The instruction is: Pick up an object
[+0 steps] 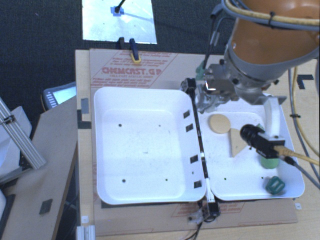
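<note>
The gripper [206,103] is over the far left corner of the right bin [240,184]; whether it is open or closed, I cannot tell. Just beside it lies a round tan disc [219,123], then a tan wedge [236,143]. A green piece [270,163] and a teal block [274,185] lie further off. The cardboard [150,64] under the bins reads "CHEMCAST GP".

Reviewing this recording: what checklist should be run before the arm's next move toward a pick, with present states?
1. Pickable things in the right white bin: ok; a tan round disc, a tan wedge and a small teal block lie there.
2. Gripper over that bin: ok, at its far left corner.
3. Gripper centred over the disc: not ok; it sits beside the disc's far edge.
4. Disc apart from wedge: cannot tell; they lie very close.
5. Green object shape: cannot tell; partly hidden.
</note>
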{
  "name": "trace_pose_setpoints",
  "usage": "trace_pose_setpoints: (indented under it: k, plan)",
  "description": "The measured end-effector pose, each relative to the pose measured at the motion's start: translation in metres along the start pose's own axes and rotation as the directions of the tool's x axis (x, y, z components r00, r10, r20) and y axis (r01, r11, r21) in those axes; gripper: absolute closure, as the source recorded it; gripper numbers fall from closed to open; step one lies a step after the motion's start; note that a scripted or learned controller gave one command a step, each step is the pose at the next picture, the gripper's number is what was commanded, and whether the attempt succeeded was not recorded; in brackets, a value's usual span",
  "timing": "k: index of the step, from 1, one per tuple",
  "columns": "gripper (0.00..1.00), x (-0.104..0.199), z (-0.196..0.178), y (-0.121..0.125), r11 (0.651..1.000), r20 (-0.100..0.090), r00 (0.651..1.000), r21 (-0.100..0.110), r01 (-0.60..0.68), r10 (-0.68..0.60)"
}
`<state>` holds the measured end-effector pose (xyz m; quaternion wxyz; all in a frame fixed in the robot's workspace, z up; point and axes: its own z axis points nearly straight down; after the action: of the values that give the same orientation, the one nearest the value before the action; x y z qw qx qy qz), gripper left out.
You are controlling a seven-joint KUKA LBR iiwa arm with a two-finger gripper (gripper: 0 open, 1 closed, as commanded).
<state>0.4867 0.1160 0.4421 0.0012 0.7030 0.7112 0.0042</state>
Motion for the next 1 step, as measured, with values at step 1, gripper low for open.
trace_pose_setpoints:
  k: [1]
  plan:
    - [1.00, 0.0662, -0.0497, 0.0008, 1.000, 0.000, 1.000, 0.001, 0.000, 0.000]
